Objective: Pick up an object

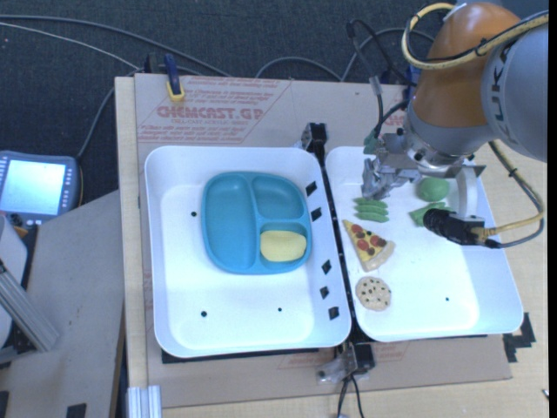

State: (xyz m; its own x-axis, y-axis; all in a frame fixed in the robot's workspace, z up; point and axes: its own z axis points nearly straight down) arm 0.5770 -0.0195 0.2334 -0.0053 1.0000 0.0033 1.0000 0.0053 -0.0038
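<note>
Camera view shows you the metal two-finger gripper (380, 184) at upper right, just above the green toy pea pod (372, 207); finger state cannot be told.

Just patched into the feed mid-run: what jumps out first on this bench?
The grey and orange arm looms over the right bin, its end effector low above the green pea pod. In the left bin, a blue divided plate holds a yellow item.
</note>
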